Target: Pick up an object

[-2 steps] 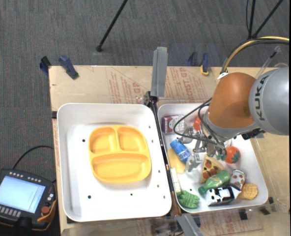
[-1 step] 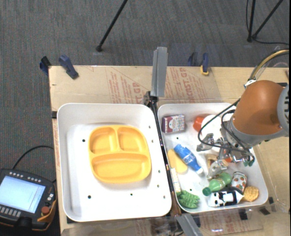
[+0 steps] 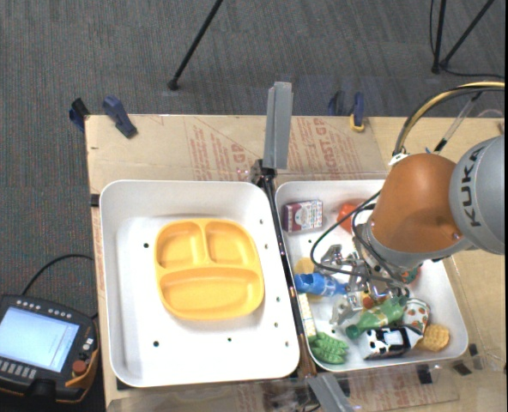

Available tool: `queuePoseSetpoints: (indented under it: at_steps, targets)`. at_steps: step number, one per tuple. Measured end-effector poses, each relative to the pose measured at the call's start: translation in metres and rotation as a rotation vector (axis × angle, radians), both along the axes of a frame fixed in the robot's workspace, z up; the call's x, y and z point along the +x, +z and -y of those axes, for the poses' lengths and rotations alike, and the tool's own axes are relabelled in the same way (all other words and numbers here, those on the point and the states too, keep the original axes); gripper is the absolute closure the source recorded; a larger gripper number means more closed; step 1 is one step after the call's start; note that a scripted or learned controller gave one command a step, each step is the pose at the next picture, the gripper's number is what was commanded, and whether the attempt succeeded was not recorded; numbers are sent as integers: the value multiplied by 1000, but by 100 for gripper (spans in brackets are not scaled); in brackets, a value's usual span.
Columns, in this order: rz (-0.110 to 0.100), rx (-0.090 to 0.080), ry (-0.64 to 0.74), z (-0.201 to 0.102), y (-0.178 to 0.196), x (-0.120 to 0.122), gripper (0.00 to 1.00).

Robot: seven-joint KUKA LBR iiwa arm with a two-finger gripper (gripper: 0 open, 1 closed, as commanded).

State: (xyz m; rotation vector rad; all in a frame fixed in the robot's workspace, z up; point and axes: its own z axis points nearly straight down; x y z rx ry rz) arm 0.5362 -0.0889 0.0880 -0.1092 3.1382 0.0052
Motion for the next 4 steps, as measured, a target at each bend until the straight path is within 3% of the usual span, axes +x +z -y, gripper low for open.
queuePoseSetpoints:
  at_steps: [1, 2, 3, 4]
  targets:
    - [2, -2, 171, 71, 0, 53, 0]
    - [-7, 10, 288, 114, -2, 31, 0]
    - [-2, 8, 283, 114, 7, 32, 100]
    - [-13, 15, 284, 113, 4, 29, 0]
